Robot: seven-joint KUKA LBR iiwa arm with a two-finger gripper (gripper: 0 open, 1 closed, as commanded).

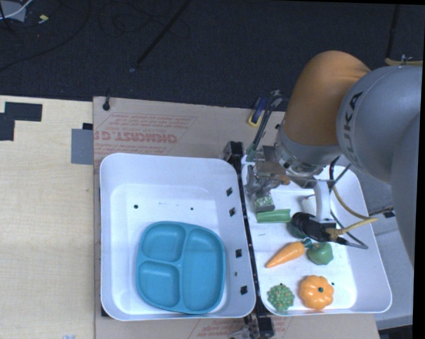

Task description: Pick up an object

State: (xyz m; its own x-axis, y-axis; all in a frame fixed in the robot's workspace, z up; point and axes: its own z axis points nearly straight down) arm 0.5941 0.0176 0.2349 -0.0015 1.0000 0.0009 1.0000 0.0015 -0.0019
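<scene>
Two shallow white plastic bins are being shown side by side on a bench. In the left bin (127, 183), one light blue plastic plate (180, 266) with three compartments is being carried flat. In the right bin (362, 277), five toy foods are being counted:

- one short green stick (274, 216) towards the far left corner
- one bumpy green cluster (280, 297) at the near edge
- one orange carrot (286, 254) lying slantwise in the middle
- one orange pumpkin (315, 292) just beside the cluster
- one rounded green vegetable (320, 253) just beside the carrot's thick end

One grey gripper (261, 192) is being held over the right bin's far left corner, just beyond the green stick. How far it is open cannot be told, nor whether anything is being gripped.
</scene>
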